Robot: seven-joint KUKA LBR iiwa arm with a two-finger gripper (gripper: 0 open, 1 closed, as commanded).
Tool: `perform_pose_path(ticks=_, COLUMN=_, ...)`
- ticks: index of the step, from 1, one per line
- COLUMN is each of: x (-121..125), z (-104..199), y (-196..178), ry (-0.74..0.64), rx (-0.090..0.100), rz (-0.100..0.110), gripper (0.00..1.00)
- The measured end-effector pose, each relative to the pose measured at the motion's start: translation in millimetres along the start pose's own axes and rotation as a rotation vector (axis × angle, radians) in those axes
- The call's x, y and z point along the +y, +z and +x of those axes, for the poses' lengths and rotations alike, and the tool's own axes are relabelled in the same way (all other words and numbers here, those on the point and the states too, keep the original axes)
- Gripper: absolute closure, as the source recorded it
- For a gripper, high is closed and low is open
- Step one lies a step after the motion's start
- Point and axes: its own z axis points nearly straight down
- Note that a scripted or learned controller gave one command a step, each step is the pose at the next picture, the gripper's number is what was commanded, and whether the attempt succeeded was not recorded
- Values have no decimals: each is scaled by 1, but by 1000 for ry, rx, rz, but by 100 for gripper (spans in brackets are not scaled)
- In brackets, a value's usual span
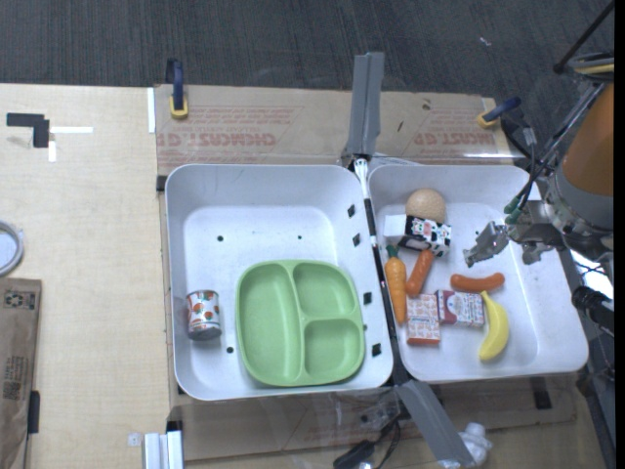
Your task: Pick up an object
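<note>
In the right bin [557, 355], a banana [495, 328] is lying at five o'clock, a sausage [477, 282] is sitting just beyond it, and the gripper [491, 244] is hovering above with its fingers spread, pinching nothing, at three o'clock.

Red plastic sausage [477, 282] lies flat in the right white bin [557, 360], near its right edge, just above a yellow banana [494, 330].

The arm [591, 154] reaches in from the right, its orange band high at the edge and the grey wrist angled down and leftward. The gripper [485, 244] hangs low, its metal tip pointing left, nothing visibly held.
</note>
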Motion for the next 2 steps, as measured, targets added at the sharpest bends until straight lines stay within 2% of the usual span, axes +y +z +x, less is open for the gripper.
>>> perform_pose_path(ticks=1, x=-30, z=-27, y=133, ry=-18, rx=0, rz=-3, gripper=0)
perform_pose_path(ticks=2, x=-30, z=-28, y=124, ry=-14, rx=-2, rz=-4, gripper=100)
